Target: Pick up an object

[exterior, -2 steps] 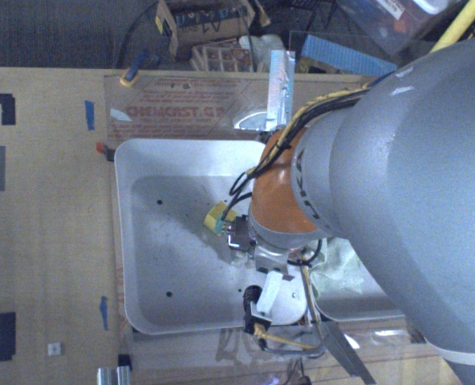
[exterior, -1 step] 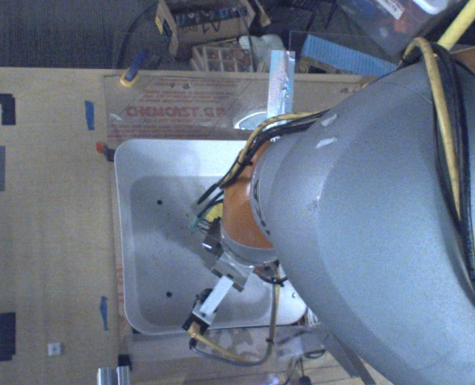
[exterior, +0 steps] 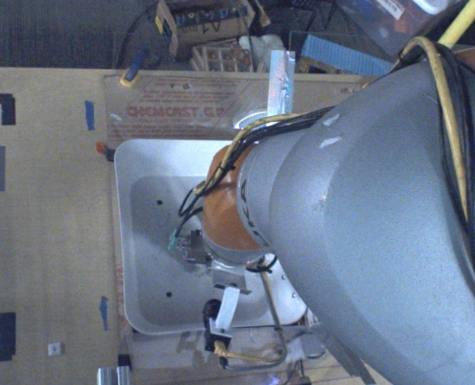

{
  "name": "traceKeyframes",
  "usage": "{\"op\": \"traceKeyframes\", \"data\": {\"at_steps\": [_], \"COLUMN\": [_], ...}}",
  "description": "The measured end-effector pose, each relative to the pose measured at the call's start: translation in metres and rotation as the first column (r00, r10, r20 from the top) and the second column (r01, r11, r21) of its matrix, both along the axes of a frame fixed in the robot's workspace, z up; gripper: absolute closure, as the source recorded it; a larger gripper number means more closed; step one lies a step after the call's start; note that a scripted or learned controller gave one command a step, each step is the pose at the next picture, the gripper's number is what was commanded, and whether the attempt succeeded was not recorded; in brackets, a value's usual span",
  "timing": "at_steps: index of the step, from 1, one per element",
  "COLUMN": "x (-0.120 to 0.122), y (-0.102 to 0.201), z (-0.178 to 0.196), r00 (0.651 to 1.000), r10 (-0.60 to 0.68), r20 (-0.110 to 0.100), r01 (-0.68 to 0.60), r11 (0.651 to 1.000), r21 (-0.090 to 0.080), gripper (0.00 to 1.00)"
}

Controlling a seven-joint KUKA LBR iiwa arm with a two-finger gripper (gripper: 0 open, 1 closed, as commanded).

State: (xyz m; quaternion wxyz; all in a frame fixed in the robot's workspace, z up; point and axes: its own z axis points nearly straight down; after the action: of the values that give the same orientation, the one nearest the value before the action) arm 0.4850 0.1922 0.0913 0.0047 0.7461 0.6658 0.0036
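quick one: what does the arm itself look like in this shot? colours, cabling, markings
The arm is smooth, rounded grey casing with an orange band above the wrist. A bundle of yellow and black cables runs along its top to the wrist; another yellow cable crosses the large link. Small metal and white fittings hang below the wrist. No markings legible.

Bulky grey arm (exterior: 366, 215), orange band (exterior: 221, 215), yellow-black cables, possibly bundled.

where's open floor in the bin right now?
Bare floor along the bin's left wall and near-left corner, bordered by the rim and the arm's wrist; two small dark specks sit there. The right part is crowded: the arm and its cables hang over it, hiding whatever lies beneath.
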Motion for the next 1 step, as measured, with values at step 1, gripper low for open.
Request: {"op": "traceKeyframes", "data": {"at_steps": [1], "x": [-0.0011], "y": [-0.0621], "z": [0.0002], "r00": [0.975], "r10": [-0.223], "r20": [-0.001], "r01": [0.223], "r11": [0.975], "r21": [0.013], "gripper": [1.00]}}
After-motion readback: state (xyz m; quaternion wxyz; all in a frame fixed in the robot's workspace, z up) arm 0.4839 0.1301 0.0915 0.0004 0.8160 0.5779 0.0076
